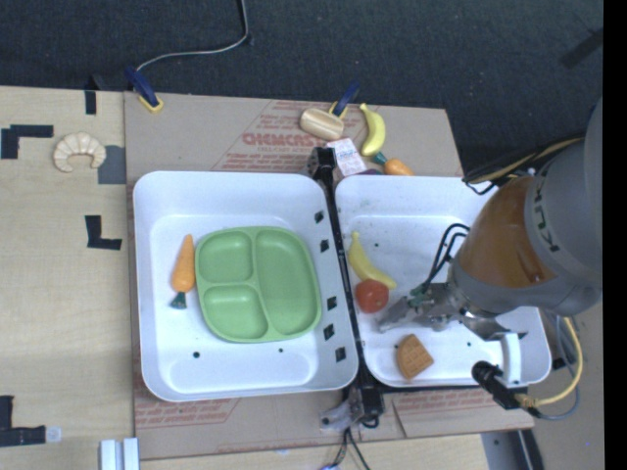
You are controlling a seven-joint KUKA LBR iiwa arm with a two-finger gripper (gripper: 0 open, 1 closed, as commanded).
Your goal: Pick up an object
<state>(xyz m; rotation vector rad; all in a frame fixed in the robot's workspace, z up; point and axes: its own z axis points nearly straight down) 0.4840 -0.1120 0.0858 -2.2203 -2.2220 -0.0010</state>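
Two shallow white bins sit side by side on a sheet of brown cardboard that covers a pale wooden desk [59,292]; dark carpet fills the top of the view. The left bin [162,360] holds a green divided plate [259,284] at its centre, with a toy carrot [183,265] lying just beside the plate at nine o'clock. The right bin [411,199] holds three toy foods. A yellow banana [366,262] lies near the bin's left wall, at about nine o'clock from the bin's centre. A red tomato [371,296], small and round, touches the banana's lower end. A tan, square-edged cracker or biscuit piece [413,356] lies at six o'clock, near the front wall.

The grey arm with its orange band [500,243] reaches in from three o'clock. Its tool [397,314] is low in the right bin, just beside the tomato at its four o'clock and above the cracker. Whether the tool is spread or pressed together cannot be told, and nothing is visibly held.

Behind the bins at twelve o'clock lie a bread roll [321,121], a second banana [373,130] and a small carton [346,155]. A croissant [79,151] rests on the desk at ten o'clock.
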